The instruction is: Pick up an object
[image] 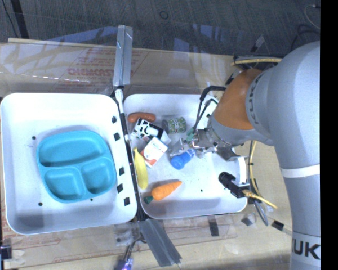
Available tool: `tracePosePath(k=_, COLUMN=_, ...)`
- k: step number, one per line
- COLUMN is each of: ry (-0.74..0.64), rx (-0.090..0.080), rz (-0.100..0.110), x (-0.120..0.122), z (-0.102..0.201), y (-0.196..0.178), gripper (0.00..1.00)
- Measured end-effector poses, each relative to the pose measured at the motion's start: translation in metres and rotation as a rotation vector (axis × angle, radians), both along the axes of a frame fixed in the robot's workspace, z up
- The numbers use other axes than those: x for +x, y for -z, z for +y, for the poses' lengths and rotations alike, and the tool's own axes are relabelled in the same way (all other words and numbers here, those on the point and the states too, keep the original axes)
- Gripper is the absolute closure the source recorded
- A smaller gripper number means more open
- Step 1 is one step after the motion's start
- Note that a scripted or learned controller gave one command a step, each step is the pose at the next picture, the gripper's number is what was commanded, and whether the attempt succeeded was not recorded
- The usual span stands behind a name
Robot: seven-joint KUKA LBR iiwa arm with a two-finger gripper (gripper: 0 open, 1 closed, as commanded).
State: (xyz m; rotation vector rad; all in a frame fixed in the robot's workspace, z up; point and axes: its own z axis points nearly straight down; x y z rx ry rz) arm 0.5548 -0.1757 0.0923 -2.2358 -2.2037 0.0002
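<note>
Reaching in from the right, the grey arm [287,117] with its orange band [236,103] hangs over the right bin [225,204], its pincer [192,145] low among the clutter near the bin's middle. Whether the pincer is apart or together I cannot tell; the metal parts blur into the things around them. Just beside it on the left lies a small blue object [180,160], and close above it a greenish can [174,124]. Further left sit a white carton with a red patch [154,151], a black-and-white box [145,130], and a brown sausage-shaped toy [141,117] near the bin's upper wall. A yellow banana [141,170] lies along the left wall, and a carrot [164,190] rests near the lower edge. In the left bin [17,151] a blue divided tray [76,165] lies flat. Both bins stand on the counter [45,66].
</note>
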Motion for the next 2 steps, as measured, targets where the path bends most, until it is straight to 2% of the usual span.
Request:
tracePosePath(k=1, ry=-0.004, rx=0.002, rz=0.002, x=0.000, z=0.001, y=-0.010, gripper=1.00)
tracePosePath(k=2, ry=0.032, rx=-0.001, rz=0.000, x=0.041, z=-0.020, y=-0.099, gripper=1.00)
